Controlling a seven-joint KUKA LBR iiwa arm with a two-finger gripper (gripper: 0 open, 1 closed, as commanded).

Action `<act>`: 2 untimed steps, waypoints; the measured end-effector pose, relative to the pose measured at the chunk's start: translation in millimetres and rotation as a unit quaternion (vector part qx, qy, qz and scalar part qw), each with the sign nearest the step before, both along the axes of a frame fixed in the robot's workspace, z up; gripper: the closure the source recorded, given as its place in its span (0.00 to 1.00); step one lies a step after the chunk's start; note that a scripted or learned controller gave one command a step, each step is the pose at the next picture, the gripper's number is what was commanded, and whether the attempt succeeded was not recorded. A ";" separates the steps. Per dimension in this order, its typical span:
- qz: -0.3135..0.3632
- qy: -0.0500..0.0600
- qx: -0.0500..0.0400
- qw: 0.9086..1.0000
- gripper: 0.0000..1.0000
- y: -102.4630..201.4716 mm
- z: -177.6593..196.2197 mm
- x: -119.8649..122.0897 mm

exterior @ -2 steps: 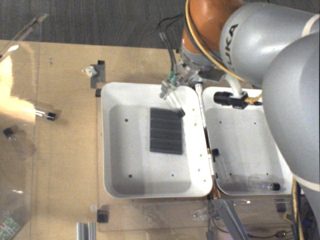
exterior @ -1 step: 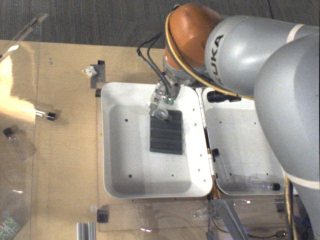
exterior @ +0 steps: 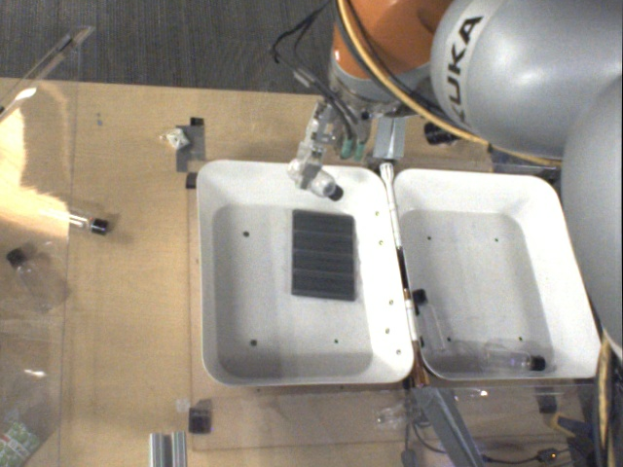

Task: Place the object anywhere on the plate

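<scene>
- Evidently the grey KUKA arm's two-finger gripper (exterior: 313, 166) hung over the far edge of the left shallow white bin (exterior: 204, 290), and its fingers looked clamped on a small clear plastic vial with a black cap (exterior: 329, 190), though the pale body blurred into them.
- The vial sat right at the fingertips and slanted, its long axis running from the fingers down toward the near right, with the black cap as the lowest end.
- The dark grey ribbed rectangular plate (exterior: 323, 254) lay flat on the bin floor, just beyond the cap on the near side of the fingers and slightly to the arm's side. Its long axis ran away from the fingers toward the near wall.
- By my judgement the coming move hinged on that offset: the fingers needed a short carry toward the near side and then a descent, so that the vial would land on the ribs rather than on bare floor.
- A similar clear tube (exterior: 508, 359) lay in the right shallow white bin (exterior: 574, 261), well apart from the fingers.
</scene>
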State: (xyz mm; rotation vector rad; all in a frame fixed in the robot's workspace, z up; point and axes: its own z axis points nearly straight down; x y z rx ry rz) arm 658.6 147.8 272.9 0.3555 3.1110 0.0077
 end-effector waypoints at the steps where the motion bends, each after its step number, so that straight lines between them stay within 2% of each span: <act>1: 0.029 0.002 0.000 1.000 1.00 79.2 -61.9 -11.1; 2: 0.029 0.002 0.000 1.000 0.00 78.8 -61.1 -10.7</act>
